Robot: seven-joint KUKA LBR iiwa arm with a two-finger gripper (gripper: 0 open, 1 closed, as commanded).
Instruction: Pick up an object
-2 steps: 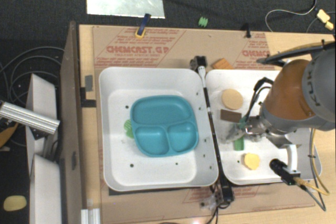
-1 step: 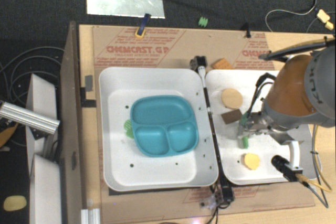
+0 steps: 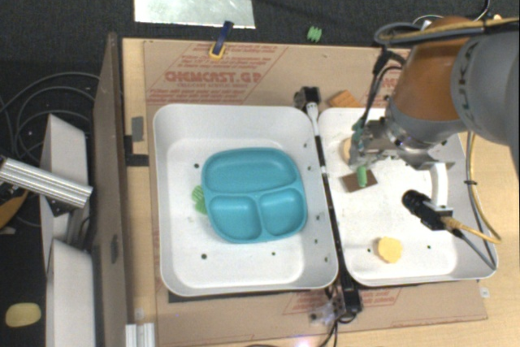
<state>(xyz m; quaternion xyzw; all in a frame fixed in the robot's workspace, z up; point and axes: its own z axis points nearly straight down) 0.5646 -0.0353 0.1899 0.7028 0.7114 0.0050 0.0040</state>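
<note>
bench (image 3: 244,65) | cardboard-topped | two white bins (image 3: 175,175) side by side

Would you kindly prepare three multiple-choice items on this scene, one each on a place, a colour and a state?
1. Where does the divided tray lie?
A. left bin
B. right bin
C. on the cardboard outside the bins

2. What colour is the small rounded object at the near edge of the right bin?
A. red
B. yellow
C. blue

3. How does the tray sit?
A. flipped over
B. on edge
C. flat, compartments up

Answers: 1 A, it fills the left bin; 2 B, plainly yellow; 3 C, three hollows face up.
</note>
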